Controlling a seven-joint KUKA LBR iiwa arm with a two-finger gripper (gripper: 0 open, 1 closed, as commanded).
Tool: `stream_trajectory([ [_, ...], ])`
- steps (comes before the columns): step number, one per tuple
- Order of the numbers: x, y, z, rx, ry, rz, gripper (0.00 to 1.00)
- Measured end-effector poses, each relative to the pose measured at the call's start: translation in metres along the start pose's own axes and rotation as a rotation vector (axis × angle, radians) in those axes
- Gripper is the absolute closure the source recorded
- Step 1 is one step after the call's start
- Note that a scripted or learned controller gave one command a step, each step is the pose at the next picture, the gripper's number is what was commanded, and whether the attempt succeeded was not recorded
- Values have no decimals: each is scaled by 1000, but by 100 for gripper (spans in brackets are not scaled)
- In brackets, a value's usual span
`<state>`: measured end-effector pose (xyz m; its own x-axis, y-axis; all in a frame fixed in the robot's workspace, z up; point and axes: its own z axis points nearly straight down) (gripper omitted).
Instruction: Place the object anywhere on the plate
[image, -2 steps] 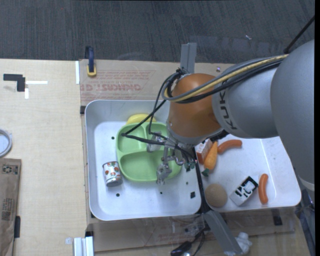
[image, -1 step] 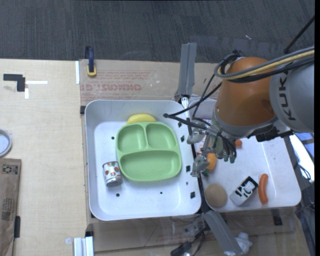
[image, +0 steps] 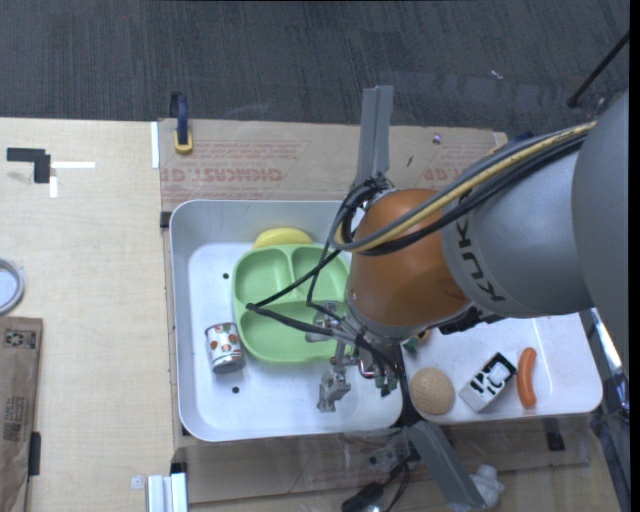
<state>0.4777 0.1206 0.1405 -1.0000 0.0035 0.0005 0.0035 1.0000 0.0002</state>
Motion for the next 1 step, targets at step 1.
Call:
stream_trajectory([
  [1, 0, 0, 0, 0, 0, 0, 0],
])
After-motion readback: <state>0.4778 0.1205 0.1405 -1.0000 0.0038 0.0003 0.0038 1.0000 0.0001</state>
